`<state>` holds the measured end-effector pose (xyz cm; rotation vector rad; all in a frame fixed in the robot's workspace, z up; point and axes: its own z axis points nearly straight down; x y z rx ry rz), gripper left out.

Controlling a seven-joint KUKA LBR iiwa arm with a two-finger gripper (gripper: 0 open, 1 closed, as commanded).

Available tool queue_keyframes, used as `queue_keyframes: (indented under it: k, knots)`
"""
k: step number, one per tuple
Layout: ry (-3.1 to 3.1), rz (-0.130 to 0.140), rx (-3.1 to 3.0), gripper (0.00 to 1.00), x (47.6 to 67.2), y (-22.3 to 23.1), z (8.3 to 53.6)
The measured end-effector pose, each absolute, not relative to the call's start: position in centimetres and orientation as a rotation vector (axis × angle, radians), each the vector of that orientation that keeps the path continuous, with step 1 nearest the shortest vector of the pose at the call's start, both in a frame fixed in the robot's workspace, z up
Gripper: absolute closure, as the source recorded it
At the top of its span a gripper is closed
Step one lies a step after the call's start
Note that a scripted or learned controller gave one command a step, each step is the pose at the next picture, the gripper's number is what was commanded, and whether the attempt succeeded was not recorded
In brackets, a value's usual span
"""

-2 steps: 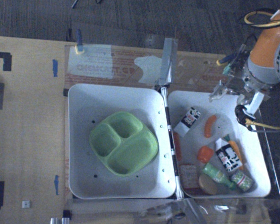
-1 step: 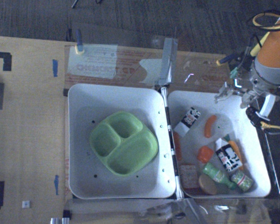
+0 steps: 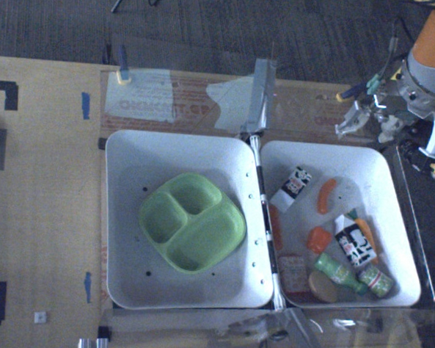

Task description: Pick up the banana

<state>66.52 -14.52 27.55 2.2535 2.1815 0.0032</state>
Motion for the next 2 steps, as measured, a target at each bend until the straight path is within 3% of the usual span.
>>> queue_keyframes:
  k: [1,2]
  knots:
    - [2.184,0.003,2.246,1.0,66.6,-14.3,28.6]
    - [1.992,-0.001,2.431,1.0,66.7,-6.7,25.6]
